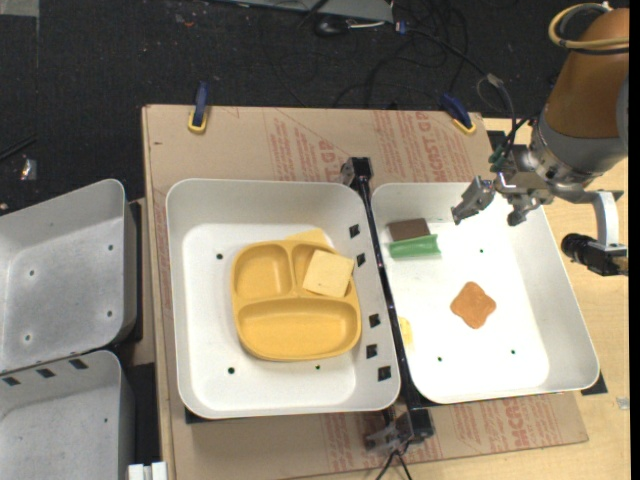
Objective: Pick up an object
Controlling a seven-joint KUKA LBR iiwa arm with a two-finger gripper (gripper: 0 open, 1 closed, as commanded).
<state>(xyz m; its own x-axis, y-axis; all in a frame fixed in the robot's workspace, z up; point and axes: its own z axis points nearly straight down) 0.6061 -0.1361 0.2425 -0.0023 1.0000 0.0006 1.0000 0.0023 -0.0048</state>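
Pincer (495, 204) hung open and empty over the right white bin's (560, 298) back edge, well apart from the flat orange cookie-shaped piece (473, 305) lying mid-bin, green-and-brown block (413, 240) near the divider.

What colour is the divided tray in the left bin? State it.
Yellow: the three-compartment plastic tray shows best in the camera view.

Both bins (200, 218) are white; the left one holds a yellow divided tray (290, 308) carrying a pale tan square (328, 273). The right bin holds a brown-and-green block (413, 239) and an orange cookie-like piece (473, 305). Red lettering marks the brown cardboard tabletop (300, 133).
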